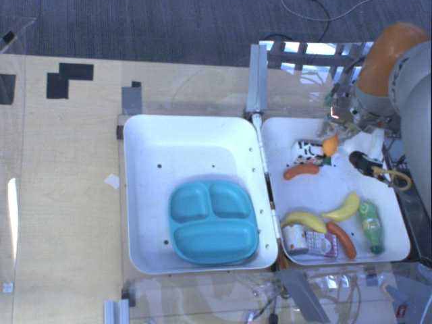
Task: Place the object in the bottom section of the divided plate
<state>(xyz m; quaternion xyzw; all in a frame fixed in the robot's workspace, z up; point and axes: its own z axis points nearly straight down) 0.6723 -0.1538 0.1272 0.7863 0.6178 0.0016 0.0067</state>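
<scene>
Grey carpet (169, 12) runs along the far edge of the pale wooden bench (61, 181), on which you see two shallow white bins side by side.

The left bin (145, 181) carries the blue divided plate (212, 223). Its two small sections lie toward the far side, and its single wide bottom section lies toward the near rim. All three sections are bare.

The right bin (398, 245) holds the loose items. A black-and-white item (309, 152) lies in the far part, with a red-orange sausage (301, 171) just in front of it. Two yellow bananas lie nearer to you, one (303, 219) close to the dividing wall and one (342, 208) toward the middle. Along the near rim are a small can (294, 238), a pink-and-white packet (321, 244), a second sausage (343, 240) and a green bottle (370, 227).

The grey arm (412, 79), with its orange band (391, 49), reaches in from the right, and its hand (336, 127) is over the far part of the right bin. Directly beneath the hand, just beside the black-and-white item, is a small orange object (329, 146), possibly a toy fruit. At this slant you cannot tell whether the hand is set wide or narrow. You also cannot tell whether it grips the small orange object or merely stands above it. That object is well apart from the divided plate.
</scene>
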